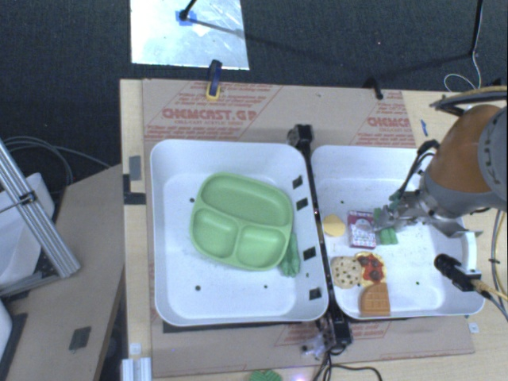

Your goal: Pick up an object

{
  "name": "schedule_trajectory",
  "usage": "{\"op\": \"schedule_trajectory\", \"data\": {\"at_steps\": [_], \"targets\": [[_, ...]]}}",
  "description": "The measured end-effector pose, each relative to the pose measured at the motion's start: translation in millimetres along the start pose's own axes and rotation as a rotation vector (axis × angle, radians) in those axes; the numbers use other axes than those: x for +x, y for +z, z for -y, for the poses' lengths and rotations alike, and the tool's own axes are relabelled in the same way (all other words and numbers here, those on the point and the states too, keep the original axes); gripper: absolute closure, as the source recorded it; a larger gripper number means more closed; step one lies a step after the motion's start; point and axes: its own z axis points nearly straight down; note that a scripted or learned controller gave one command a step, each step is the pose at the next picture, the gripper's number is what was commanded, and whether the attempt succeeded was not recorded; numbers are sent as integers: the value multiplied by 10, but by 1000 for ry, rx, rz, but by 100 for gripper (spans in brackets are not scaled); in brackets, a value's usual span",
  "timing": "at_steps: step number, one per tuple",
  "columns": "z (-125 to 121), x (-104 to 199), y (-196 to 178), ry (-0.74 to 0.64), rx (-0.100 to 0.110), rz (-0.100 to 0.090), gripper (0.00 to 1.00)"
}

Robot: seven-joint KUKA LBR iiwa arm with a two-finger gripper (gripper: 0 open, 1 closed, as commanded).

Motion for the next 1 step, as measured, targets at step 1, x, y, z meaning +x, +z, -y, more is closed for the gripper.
{"op": "schedule_trajectory", "data": {"at_steps": [1], "targets": [[-46,787,-878,-4,9,-2,100]]}}
